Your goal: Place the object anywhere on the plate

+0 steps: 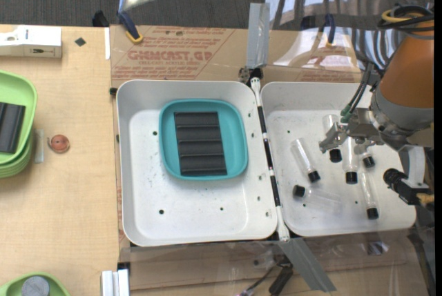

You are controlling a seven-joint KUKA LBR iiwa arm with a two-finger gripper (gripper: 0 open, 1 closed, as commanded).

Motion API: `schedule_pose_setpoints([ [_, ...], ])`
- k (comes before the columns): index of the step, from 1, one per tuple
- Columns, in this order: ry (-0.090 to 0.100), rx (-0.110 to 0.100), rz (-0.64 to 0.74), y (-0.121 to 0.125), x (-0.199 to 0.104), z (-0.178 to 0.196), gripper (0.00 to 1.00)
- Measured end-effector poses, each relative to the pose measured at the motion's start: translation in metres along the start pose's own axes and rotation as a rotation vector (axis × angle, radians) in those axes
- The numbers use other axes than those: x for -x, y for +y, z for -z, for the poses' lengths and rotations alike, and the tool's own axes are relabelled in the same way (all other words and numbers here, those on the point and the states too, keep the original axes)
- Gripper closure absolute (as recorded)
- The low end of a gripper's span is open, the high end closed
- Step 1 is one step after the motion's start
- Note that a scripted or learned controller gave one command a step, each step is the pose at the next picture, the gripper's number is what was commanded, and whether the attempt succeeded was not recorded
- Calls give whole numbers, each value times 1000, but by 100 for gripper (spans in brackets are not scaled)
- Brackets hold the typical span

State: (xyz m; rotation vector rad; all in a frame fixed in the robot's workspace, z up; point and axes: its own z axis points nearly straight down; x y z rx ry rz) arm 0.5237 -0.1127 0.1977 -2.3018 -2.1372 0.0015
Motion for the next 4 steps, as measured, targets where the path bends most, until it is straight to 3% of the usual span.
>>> schedule_pose_setpoints([
  [1,-1,-2,154,27,-64,-8,100],
  [2,-2,-2,220,54,-135,-8,100],
  [3,-3,-2,338,90,-186,-8,100],
  [4,-3,-1,338,90,-186,-7,0],
])
